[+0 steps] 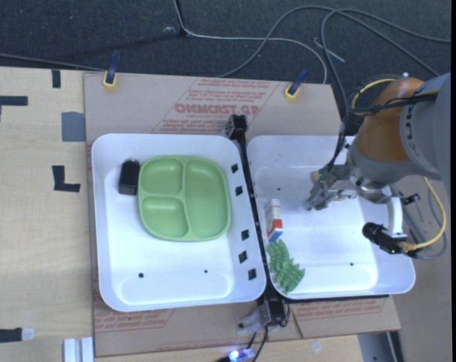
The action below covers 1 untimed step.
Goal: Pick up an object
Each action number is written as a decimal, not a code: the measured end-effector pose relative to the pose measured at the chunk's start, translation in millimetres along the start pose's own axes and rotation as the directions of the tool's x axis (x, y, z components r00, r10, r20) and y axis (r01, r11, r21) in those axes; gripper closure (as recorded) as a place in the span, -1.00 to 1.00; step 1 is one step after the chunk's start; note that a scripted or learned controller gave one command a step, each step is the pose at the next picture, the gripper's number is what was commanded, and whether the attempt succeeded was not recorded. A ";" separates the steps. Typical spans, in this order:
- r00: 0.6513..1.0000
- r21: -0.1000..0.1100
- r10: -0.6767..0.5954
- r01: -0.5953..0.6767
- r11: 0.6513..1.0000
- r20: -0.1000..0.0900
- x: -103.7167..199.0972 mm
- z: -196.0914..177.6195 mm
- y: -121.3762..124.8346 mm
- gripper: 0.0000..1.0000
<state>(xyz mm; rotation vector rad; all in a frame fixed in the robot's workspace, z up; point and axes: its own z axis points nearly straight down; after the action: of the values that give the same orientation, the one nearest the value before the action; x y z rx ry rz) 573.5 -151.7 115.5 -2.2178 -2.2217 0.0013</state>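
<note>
Two white bins stand side by side on a sheet of brown cardboard, which lies on a pale wooden bench. The left bin [115, 277] holds a green plate [184, 197] with three compartments, a little left of the bin's centre. A small black block [128, 177] lies just beside the plate's left edge; it may touch the plate, but this is not clear.

In the right bin [379, 281] there are two things, both close to its left wall. A small tube [274, 219], white with red and blue, lies about half way down the wall. Just nearer than it lies a green leafy toy [285, 264], which reaches toward the near left corner of the bin. The tube and the toy are very near each other, perhaps touching.

The arm [398, 130] comes in from the right, over the right bin's far right part. The gripper [316, 200] points down toward the bin floor in the middle part of the bin, to the right of the tube and apart from it. One cannot tell how far the jaws stand open, because they are small and blurred. Nothing is seen between them.

Two yellow clamps [109, 78] sit at the far edge of the cardboard, and cables run over the dark floor behind.
</note>
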 end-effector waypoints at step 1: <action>1.000 -0.005 0.000 0.000 1.000 0.001 2.1 -44.7 -5.8 1.00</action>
<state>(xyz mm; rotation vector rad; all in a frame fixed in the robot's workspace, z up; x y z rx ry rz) 567.8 -149.7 160.2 -2.2214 -2.2244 -0.0029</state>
